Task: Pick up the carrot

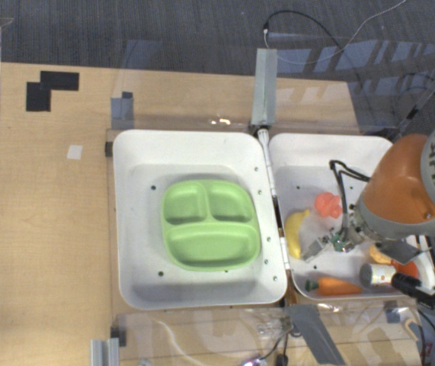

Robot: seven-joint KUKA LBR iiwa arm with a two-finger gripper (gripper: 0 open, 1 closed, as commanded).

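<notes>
While the carrot (337, 286) lies untouched near the front wall of the right bin (308, 155), the gripper (320, 247) is seen just above it, beside a banana (295, 232); its grip cannot be told. An approach is judged underway: lowering toward the carrot is needed.

The arm (411, 185), cut off at the right edge, hides much of the right bin (308, 155). Small items beneath its orange band are partly covered and too small to identify.
</notes>
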